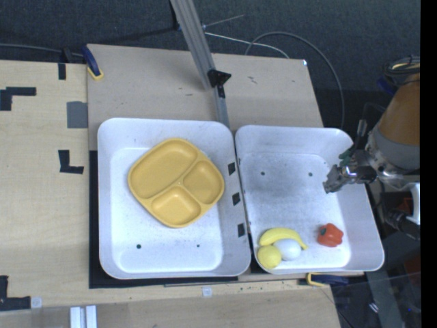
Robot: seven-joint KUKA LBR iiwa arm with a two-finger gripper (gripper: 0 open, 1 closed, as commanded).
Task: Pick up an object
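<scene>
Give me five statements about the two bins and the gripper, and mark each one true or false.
1. The yellow divided plate lies in the left bin. True.
2. The red pepper sits in the same bin as the plate. False: it is in the right bin, near its front right corner.
3. The banana, the lemon and the white egg are bunched together at the front of the right bin. True.
4. The gripper holds the banana. False: it is at the right bin's right edge, apart from the banana, with nothing seen in it.
5. The plate has a single undivided well. False: it has three compartments.
</scene>
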